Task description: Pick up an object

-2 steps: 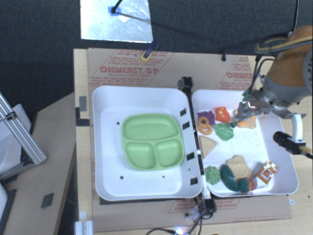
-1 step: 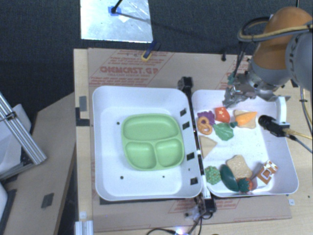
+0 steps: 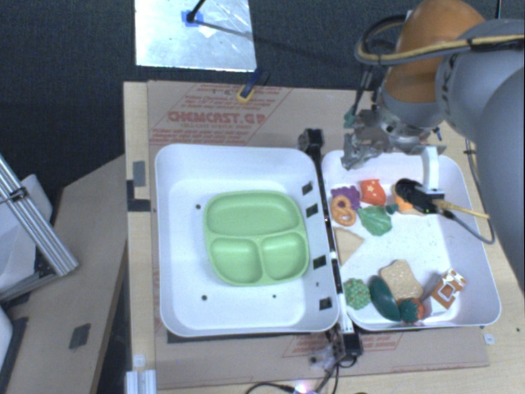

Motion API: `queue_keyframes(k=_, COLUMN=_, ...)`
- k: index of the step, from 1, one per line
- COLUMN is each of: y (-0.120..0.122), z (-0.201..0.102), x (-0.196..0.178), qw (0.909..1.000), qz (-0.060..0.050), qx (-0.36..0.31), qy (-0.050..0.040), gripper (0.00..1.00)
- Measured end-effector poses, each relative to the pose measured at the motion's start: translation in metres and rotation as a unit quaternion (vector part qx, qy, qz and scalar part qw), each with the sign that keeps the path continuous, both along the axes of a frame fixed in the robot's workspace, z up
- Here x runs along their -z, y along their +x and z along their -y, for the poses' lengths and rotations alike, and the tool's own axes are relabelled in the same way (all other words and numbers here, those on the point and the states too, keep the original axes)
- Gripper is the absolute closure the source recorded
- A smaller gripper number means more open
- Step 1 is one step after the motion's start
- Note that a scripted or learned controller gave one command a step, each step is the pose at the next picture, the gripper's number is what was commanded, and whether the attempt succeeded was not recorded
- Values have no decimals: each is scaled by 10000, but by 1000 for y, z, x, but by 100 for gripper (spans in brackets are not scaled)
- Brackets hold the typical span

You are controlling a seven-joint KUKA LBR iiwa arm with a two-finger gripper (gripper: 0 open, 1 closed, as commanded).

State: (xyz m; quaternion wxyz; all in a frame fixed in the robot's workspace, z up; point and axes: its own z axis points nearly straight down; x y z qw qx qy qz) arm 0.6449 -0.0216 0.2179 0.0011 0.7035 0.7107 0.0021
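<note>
Presumably the approach phase of a pick, seen from the fixed overhead camera. The gripper (image 3: pixel 362 156) hangs over the far inner corner of the right-hand bin (image 3: pixel 476 245), near the divider between the 2 bins. No object is seen in its grip, and it appears to touch nothing. Whether it is spread or pressed together cannot be told from this angle.

Candidate objects all lie in the right-hand bin. Nearest the gripper are a purple toy (image 3: pixel 346 195) and an orange-red block (image 3: pixel 372 191), side by side just below it. A pretzel-shaped ring (image 3: pixel 342 213) touches the purple toy, and a green leaf piece (image 3: pixel 377 220) lies close below the block. Farther toward the near rim are a tan wedge (image 3: pixel 349 243), a bread slice (image 3: pixel 400 278), a broccoli piece (image 3: pixel 356 291) and a dark green oval (image 3: pixel 383 299).

The left-hand bin (image 3: pixel 176 220) carries 1 green divided plate (image 3: pixel 254 236).

Judged next move: select 1 target, centre over it and descend. The tight cluster beneath the gripper calls for exact alignment, since a neighbour could be nudged or caught along with the target.
</note>
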Motion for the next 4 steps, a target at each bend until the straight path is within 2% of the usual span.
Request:
queue_keyframes(k=1, y=18, z=-3, x=-3, qw=10000, qz=0, qx=21, qy=-7, gripper=100)
queue_keyframes(k=2, y=12, z=-6, x=-17, qw=10000, qz=-3, qx=21, qy=-7, gripper=100)
queue_keyframes(k=4, y=10, z=-9, x=-17, qw=10000, qz=-13, qx=21, qy=-11, gripper=100)
